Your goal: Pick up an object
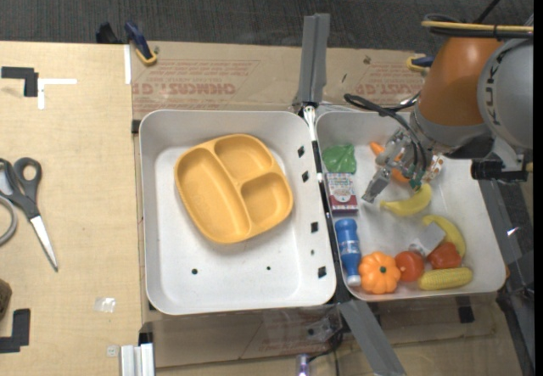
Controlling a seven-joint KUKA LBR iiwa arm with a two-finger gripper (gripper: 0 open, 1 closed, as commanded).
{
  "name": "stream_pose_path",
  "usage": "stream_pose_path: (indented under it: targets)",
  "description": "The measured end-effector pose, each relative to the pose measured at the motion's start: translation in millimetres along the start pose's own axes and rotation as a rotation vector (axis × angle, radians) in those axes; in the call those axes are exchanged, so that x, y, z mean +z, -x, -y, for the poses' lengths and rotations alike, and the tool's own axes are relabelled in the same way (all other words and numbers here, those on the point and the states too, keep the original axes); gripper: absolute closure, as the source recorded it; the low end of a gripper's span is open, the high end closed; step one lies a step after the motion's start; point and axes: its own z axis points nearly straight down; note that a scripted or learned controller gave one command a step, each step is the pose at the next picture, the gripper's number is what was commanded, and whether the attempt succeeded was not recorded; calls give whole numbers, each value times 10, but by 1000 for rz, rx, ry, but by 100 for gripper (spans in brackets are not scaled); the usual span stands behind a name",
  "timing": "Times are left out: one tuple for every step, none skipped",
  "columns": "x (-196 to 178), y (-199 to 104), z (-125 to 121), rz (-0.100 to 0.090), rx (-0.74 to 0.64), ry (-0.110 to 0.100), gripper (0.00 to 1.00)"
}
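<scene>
The divided yellow plate [234, 188] looks smooth matt plastic, the white bins [161, 221] glossy plastic, the bench [68, 196] pale wood.

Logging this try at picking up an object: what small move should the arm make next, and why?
Probably a short drop straight down. The gripper hangs in the right bin, just above and left of a banana, with nothing seen between its fingers. Whether they are open enough I cannot tell.

arm [509, 86]: grey rounded casing w/ fat glossy orange band above wrist, dark lettering partly visible on grey shell. black cable looped near the band. gripper [392, 172]: small silver metal fingers, bits of orange + coloured wiring around the mount.
</scene>
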Motion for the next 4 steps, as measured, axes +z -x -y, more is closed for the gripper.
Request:
stream_pose_path:
  targets:
    - [-2,50,69,-1,-25,1,0]
    - [9,-171,328,-2,-40,0,0]
    - [-87,-161,324,1,-40,1,100]
    - [-1481,-349,-273,-1,-8,1,100]
